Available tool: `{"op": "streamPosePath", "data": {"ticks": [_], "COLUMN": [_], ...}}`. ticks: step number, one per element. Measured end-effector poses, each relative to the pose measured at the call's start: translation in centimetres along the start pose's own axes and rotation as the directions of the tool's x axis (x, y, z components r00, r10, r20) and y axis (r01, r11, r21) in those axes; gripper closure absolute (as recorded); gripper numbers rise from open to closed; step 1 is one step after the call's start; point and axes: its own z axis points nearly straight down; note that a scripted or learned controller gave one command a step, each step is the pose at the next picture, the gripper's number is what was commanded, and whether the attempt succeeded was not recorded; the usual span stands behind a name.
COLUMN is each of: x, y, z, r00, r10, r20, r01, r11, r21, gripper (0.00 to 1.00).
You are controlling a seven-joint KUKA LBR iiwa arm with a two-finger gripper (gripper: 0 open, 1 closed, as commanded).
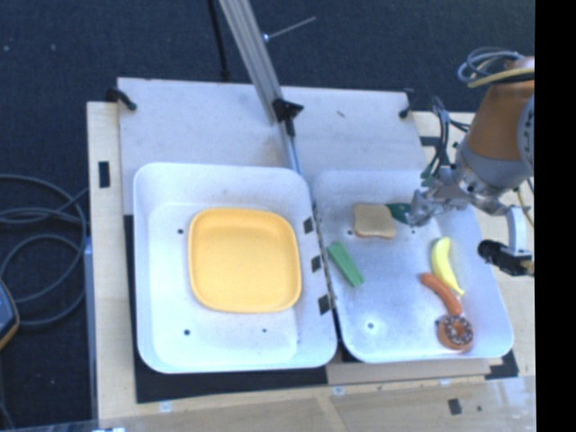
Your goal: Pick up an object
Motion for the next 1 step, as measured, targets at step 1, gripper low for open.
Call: {"op": "streamPosePath", "data": {"ticks": [1], "x": [-0.10], "y": [0.89], "z": [-4.64], "r00": [1.000], "r10": [-0.001], "r20": [0.000], "r01": [0.001], "r11": [1.000], "r21": [0.001], "gripper": [1.00]}}
